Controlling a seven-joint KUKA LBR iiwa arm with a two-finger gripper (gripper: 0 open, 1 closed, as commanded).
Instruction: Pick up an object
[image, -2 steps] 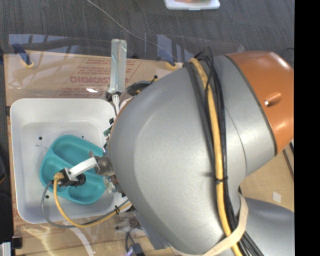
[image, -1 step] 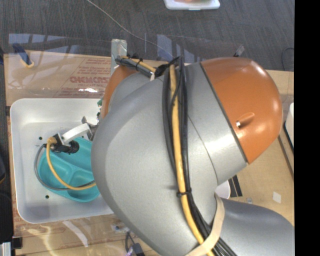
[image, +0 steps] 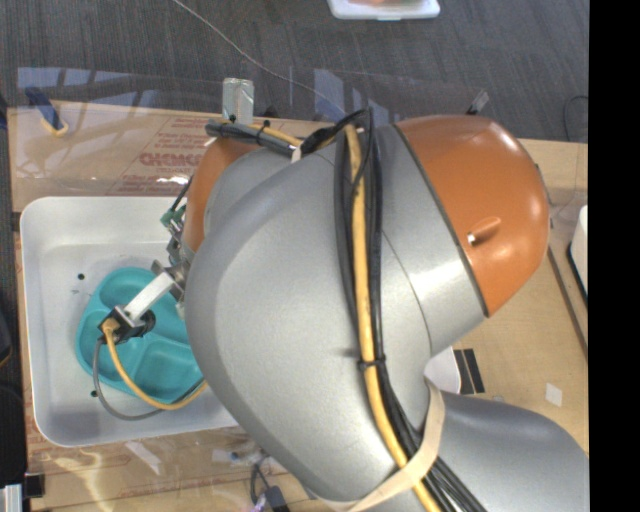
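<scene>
A teal, bowl-like object (image: 150, 358) lies in the left white bin (image: 50, 300), toward its front middle. My grey arm with its orange band reaches in from the right and covers most of the scene. The wrist end hangs over the right side of the left bin, directly above the teal object. The gripper itself is hidden under the arm's body. Nothing shows between any fingers.
The left bin's far-left floor and back-left corner show bare white. A clear plastic sheet and cardboard (image: 120, 140) lie behind the bin. The right bin is hidden under the arm.
</scene>
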